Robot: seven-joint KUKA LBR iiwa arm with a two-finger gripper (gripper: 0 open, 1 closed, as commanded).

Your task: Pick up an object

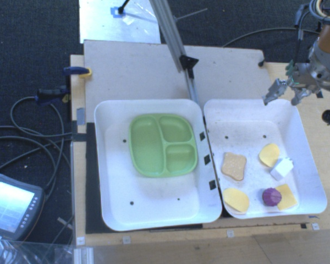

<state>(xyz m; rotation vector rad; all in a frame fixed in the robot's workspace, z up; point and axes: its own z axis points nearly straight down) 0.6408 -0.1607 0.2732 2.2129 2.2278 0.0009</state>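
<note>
Camera view: I look down at a slant on the counter, with two white bins side by side on it.
Arm: I see my grey arm coming in at the right, its wrist over the far right corner of the right bin; cables loop above it.
Jaws: the gripper hangs just above the far rim of the right bin; its two fingers are spread apart with nothing between them, so I read them as released.
Right bin: the things to pick all lie toward its near half; a slice of toast sits near the left wall; a yellow chip-like piece lies to its right, nearer the right wall; a small white block lies just beside that piece, close to the right wall.
Near edge of right bin: another yellow piece lies at the near left corner; a purple object sits to its right, touching a flat yellow-orange piece at the near right corner.
Left bin: the left bin carries a green divided plate, lying flat toward its far right part; three compartments face up.
Off the counter: a handheld control pad lies on the dark floor at the left, cables beside it.
</note>
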